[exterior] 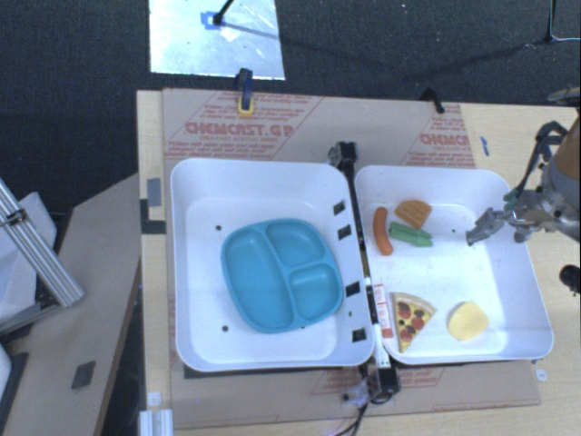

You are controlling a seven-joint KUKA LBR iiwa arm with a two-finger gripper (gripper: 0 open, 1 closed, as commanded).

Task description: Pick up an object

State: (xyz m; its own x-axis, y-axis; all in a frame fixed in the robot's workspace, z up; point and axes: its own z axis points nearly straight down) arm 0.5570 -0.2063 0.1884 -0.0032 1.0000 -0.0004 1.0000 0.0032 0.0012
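Two shallow white bins (272,175) are set on a pale cardboard-covered bench (300,121) above dark carpet. Toy food, including a yellow round piece (467,321), is seen in the right bin. The gripper (486,227) is cut off; finger state cannot be told

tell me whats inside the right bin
The right bin holds a hot dog, a toast piece, a green bean, a pizza slice and a yellow piece. Nothing looks covered.

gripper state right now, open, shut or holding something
gripper: cannot be told; it sits over the right bin near its right side, with nothing seen in its grasp.
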